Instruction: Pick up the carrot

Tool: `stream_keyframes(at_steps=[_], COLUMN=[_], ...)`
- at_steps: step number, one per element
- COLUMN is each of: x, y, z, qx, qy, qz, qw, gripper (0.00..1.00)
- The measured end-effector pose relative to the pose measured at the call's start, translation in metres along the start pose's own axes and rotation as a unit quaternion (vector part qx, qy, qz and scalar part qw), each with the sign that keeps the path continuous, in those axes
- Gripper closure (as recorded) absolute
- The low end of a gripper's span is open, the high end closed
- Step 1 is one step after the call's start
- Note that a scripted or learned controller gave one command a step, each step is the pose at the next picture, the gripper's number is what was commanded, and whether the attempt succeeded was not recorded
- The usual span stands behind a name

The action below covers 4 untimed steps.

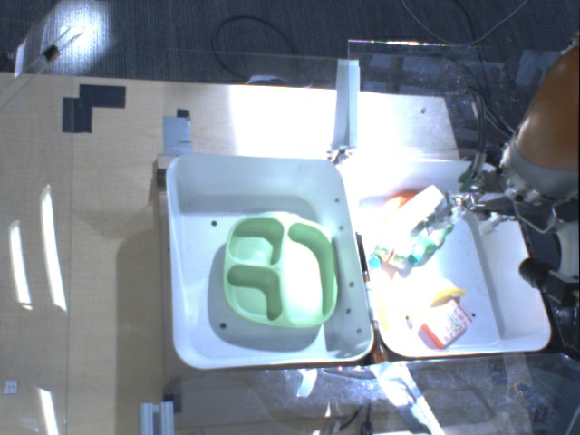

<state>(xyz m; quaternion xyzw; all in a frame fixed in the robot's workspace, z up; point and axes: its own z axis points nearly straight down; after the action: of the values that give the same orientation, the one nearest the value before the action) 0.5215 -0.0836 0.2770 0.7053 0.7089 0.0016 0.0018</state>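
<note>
Carrot (397,199): an orange item, seen only in part, lying in the right-hand bin (521,333) near that bin's far left corner. It rests on the bin floor. A pale, whitish object (424,198) lies against its right side and appears to overlap it, so the full length and the direction in which it points cannot be judged. Strong glare washes out this part of the bin; colour and outline are indistinct, and the identification is probable rather than certain.
</note>
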Motion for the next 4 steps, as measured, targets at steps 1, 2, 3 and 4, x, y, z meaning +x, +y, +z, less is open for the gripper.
stream_keyframes(at_steps=[1, 2, 3, 4], x=[-0.048, -0.034, -0.042, -0.05], y=[0.021, 0.067, 0.029, 0.106], z=[0.068, 0.093, 0.099, 0.167], qx=[0.001, 0.0, -0.001, -0.006], qy=[0.0, 0.0, 0.0, -0.002], qz=[0.057, 0.15, -0.035, -0.166], qw=[0.9984, 0.9887, 0.9994, 0.9861], gripper=[0.0, 0.0, 0.0, 0.0])
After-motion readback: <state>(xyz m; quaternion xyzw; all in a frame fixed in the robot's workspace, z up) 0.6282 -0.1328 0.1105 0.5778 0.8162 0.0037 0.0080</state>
